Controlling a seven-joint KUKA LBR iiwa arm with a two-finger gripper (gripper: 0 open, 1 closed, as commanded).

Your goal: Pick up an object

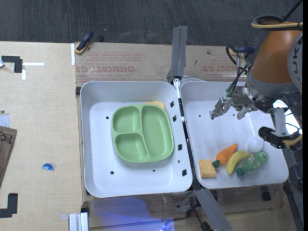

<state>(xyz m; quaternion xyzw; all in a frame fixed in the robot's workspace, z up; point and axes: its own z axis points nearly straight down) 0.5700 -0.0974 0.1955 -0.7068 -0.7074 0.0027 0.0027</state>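
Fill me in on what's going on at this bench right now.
A robot arm reaches in over the right bin, with its end effector above the bin's bare upper part. Nothing is between its fingers. A carrot, banana, green bottle and yellow sponge lie along the bin's near side. The left bin holds a green divided plate.

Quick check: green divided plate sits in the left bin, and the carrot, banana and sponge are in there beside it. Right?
Not quite. The camera view shows the green divided plate in the left bin, but the carrot, banana and sponge lie in the right bin.
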